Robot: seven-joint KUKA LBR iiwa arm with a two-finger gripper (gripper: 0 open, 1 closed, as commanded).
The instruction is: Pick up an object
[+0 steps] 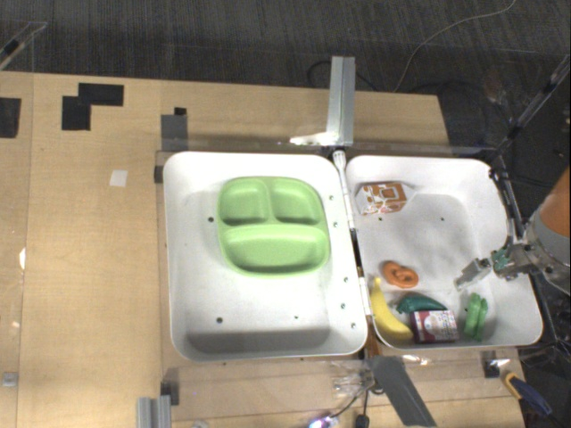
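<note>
End effector point(477, 271): lower right of frame, inside the right bin point(446, 169) near its right wall; nothing seen gripped, and I cannot tell how it is set. Likely poised over the clutter for a pick.

Green toy point(476, 316): just below it, nearest candidate.
Can point(434, 325): below-left, lying flat.
Banana point(385, 312): bottom-left corner.
Orange disc point(401, 275): left.
Packet point(382, 198): upper left, well apart.

Left bin point(192, 239): green tray point(270, 225).

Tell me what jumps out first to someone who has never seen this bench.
The big green divided tray lying in the middle of the left bin grabs the eye first. Next comes the cluster at the right bin's near edge: a yellow banana, an orange round piece and a dark red can, with the gripper hovering beside them.
</note>
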